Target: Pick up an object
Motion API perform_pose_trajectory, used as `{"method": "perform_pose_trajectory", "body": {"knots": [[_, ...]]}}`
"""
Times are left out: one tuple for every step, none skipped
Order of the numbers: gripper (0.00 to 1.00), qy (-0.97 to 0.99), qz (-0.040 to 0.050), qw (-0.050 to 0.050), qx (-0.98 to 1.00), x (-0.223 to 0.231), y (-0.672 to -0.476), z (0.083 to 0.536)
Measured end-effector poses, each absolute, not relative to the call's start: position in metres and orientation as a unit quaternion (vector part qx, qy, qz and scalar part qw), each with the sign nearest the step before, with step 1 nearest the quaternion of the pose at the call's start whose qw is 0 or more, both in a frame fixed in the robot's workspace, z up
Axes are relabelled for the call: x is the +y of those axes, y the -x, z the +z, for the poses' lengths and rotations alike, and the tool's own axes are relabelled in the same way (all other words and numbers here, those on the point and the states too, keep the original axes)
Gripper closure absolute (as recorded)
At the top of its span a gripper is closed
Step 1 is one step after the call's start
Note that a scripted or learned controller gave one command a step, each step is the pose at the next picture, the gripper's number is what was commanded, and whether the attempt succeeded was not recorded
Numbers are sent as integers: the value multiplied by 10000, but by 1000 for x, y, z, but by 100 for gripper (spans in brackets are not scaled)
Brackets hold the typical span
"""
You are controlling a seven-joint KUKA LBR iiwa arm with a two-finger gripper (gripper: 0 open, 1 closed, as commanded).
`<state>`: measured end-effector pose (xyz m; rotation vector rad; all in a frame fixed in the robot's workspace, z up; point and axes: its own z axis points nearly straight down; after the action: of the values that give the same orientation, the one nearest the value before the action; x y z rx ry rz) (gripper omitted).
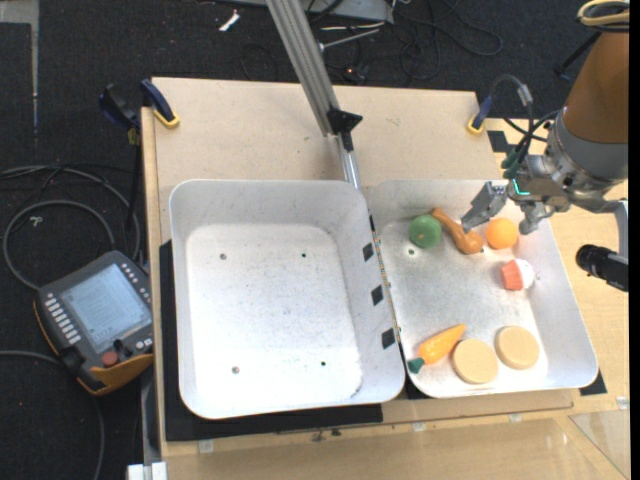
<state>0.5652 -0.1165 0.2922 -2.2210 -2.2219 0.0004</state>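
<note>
My gripper (508, 210) hangs over the far side of the right bin (560, 363), its two fingers spread open with nothing between them. An orange ball (501, 233) lies just below the gap between the fingers. Left of it lie an orange-brown curved piece (458, 233) and a green ball (425, 231). A red-and-white piece (515, 275) sits further forward. Near the front of the bin lie a toy carrot (439, 345) and two tan discs (476, 361) (518, 347).
The left bin (265, 298) stands beside the right one, their rims meeting in the middle. A slanted metal pole (305, 53) rises from the bench behind the bins. Clamps sit at the bench's far corners. A teach pendant (95, 313) lies on the floor at left.
</note>
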Motion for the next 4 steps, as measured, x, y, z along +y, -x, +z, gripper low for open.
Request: {"method": "perform_pose_trajectory", "body": {"knots": [[0, 7077, 18, 19, -7065, -122, -557, 242], [0, 7074, 17, 24, -7068, -119, -556, 199], [0, 7075, 17, 25, -7067, -119, -555, 155], [100, 7073, -1, -3, -7069, -120, -556, 168]]}}
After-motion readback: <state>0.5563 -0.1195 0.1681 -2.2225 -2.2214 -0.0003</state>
